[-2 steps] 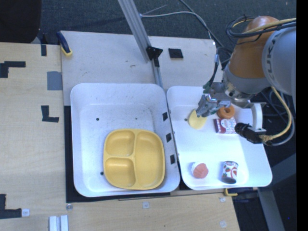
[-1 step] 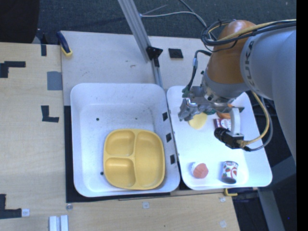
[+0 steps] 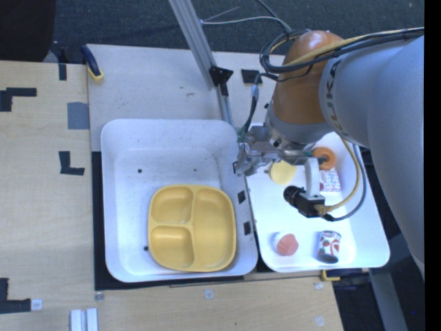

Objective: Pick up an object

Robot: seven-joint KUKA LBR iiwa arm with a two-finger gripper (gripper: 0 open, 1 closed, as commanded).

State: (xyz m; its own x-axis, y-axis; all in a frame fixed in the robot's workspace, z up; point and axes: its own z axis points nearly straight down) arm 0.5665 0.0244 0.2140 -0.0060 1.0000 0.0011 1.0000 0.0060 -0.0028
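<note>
My tool (image 3: 249, 158) hung over the right bin (image 3: 365, 250) (grip state unclear); I judged aiming squarely at the yellow disc (image 3: 281, 173) best.

No lettering can be read anywhere in this view. The small white packet (image 3: 331, 181) in the right bin (image 3: 372, 243) carries red print, and the can (image 3: 329, 246) near that bin's front edge has a red and white label, but both are too blurred to make out.
</note>
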